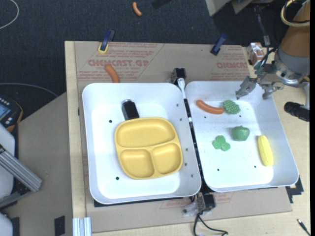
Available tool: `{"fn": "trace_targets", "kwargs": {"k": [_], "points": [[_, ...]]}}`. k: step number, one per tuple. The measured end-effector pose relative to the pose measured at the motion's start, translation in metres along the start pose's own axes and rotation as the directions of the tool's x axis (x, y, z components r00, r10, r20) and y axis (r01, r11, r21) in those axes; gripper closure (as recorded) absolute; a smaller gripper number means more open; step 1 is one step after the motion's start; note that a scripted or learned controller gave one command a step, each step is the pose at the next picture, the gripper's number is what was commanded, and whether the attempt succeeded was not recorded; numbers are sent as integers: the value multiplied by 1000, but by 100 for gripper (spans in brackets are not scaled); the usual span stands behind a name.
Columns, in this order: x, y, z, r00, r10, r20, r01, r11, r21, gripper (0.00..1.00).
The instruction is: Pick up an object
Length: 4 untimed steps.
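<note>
The right bin (275, 176) holds an orange sausage (209, 107), a green leafy piece (231, 106), a green pepper-like piece (240, 132), a small green broccoli (221, 143) and a yellow corn cob (265, 150). My gripper (256, 89) hangs over the far right part of that bin, just right of the leafy piece. Its two fingers (244, 89) stand spread, with nothing between them. The grey arm with its orange band (297, 42) comes in from the upper right.
The left bin (93, 132) bears a yellow three-part plate (147, 146) and a black object (130, 109) behind it. A second sausage (112, 73) lies on the cardboard behind the left bin. Clamps (105, 42) hold the board's far edge.
</note>
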<state>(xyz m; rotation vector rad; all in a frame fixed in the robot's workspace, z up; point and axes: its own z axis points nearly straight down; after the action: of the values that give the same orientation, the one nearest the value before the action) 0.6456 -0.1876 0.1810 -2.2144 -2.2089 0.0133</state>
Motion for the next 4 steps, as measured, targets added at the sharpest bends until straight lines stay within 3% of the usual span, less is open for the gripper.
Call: {"fn": "trace_targets", "kwargs": {"k": [1, 3, 4], "points": [[0, 3, -9, 1000, -3, 3, 3, 1000, -15, 0], [4, 3, 99, 1000, -4, 2, 4, 1000, -9, 0], [3, 5, 85, 1000, -6, 5, 6, 1000, -16, 100]]}}
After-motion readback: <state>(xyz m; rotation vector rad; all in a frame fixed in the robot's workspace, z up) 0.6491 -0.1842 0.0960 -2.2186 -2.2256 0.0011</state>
